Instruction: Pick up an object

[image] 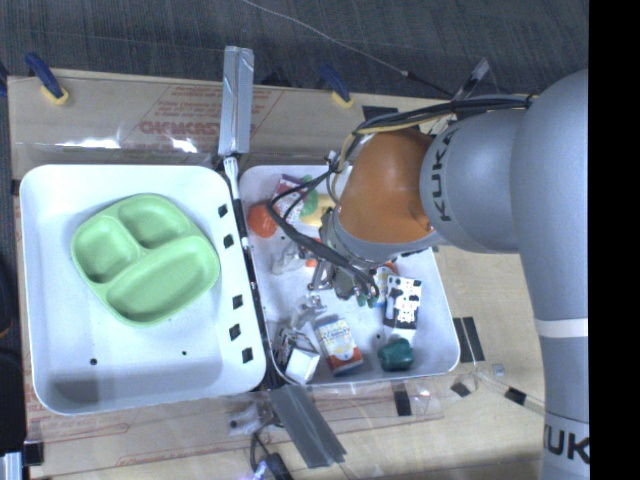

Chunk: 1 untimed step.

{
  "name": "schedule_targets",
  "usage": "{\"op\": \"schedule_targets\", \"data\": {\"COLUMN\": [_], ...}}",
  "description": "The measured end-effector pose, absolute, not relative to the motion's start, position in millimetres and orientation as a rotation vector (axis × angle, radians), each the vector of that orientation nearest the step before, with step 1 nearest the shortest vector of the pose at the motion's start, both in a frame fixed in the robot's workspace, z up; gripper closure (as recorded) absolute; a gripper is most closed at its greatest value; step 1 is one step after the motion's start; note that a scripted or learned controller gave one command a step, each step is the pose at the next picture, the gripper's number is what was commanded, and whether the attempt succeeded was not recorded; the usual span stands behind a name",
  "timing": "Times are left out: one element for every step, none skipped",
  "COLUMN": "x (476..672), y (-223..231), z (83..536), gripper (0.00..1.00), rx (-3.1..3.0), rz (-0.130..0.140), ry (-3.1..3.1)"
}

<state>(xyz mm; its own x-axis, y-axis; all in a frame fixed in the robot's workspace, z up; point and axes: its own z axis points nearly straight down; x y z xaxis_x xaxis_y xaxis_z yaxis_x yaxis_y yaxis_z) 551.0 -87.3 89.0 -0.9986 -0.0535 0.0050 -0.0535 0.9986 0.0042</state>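
The fixed overhead camera looks down at a slant on two shallow white bins set side by side on the bench. The left bin (pixel 45 298) carries a pale green divided plate (pixel 146 257), lying toward its far left corner with its three compartments facing up.

The right bin (pixel 446 343) holds a jumble of small objects. Near its far left corner lies a small orange-red ball (pixel 262 221), and just beyond it something yellow-green (pixel 310 206) shows at the edge of the arm's orange band. Along the near edge sit a small packet with an orange label (pixel 340 343), a white block (pixel 301 366) at the near left corner, and a dark green lump (pixel 396 354) toward the near right corner. A black-and-white printed card (pixel 402 302) lies near the right wall, beside the gripper.

The grey arm (pixel 520 198) reaches in from the right, its orange band (pixel 385 190) hanging over the far half of the right bin. The gripper (pixel 345 286) points down into the middle of that bin, low among the objects. Cables and the wrist crowd it, so I cannot tell how it stands or whether it has hold of anything.
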Motion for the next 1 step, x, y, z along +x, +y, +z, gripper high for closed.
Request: {"op": "schedule_targets", "data": {"x": [600.5], "y": [-95.6], "z": [93.0], "gripper": [0.0], "rx": [-0.002], "rz": [0.0], "ry": [-3.144]}}
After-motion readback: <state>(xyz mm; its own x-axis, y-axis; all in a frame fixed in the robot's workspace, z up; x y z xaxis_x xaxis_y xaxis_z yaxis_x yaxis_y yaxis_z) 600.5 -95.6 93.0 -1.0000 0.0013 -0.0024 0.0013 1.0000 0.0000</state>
